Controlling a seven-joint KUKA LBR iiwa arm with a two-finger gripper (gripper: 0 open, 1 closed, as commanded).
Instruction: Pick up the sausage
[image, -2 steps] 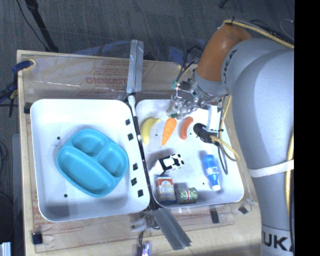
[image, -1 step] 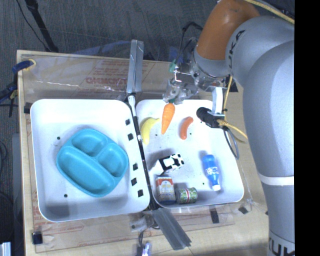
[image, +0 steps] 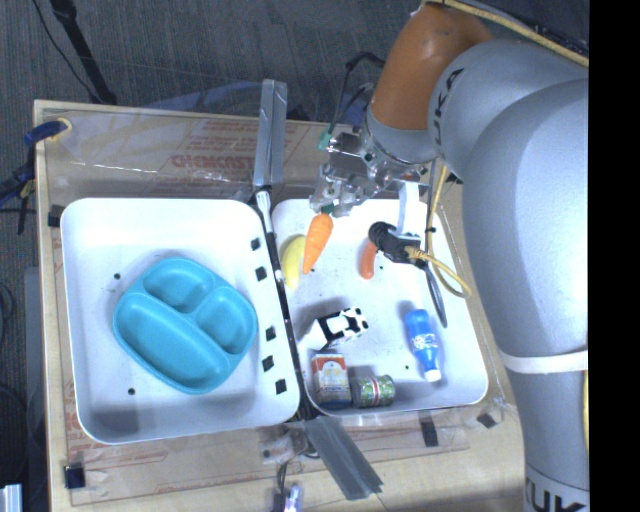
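The gripper (image: 333, 200) is hovering at the far rim of the right bin (image: 462, 385), pinching the top of a carrot (image: 315, 241) that is hanging point-down beside a banana (image: 292, 258). The sausage (image: 368, 260) is lying free on the bin floor, just right of the carrot, apart from the fingers. A blue tray (image: 185, 322) is sitting in the left bin (image: 90, 225)

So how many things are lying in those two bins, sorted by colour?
Blue: 2, tray, bottle
Orange: 2, carrot, sausage
Yellow: 1, banana
Black and white: 1, cow
Mixed labels: 2, carton, can
Total: 8
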